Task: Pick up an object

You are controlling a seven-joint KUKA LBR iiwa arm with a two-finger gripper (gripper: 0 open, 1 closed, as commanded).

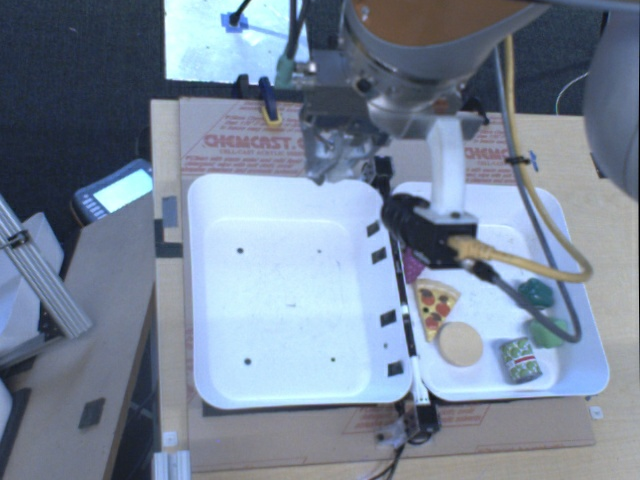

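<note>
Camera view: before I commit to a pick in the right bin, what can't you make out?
- Gripper: blurred and shadowed under the wrist, so finger state is unreadable.
- Pink object: mostly hidden behind the black cable fitting.
- Green objects: crossed by the yellow cable, shape unclear.
- Small green box: print too small.

- The left bin [290, 303] looks like smooth white plastic with a soft shine.
- The right bin [580, 363] looks the same.
- The bench [165, 168] under them looks like pale matt wood.
- The sheet [240, 140] under the bins looks like brown cardboard with red print.
- The arm [440, 18] has a smooth, shiny orange band.
- The yellow cable [530, 265] looks like smooth plastic.
</note>
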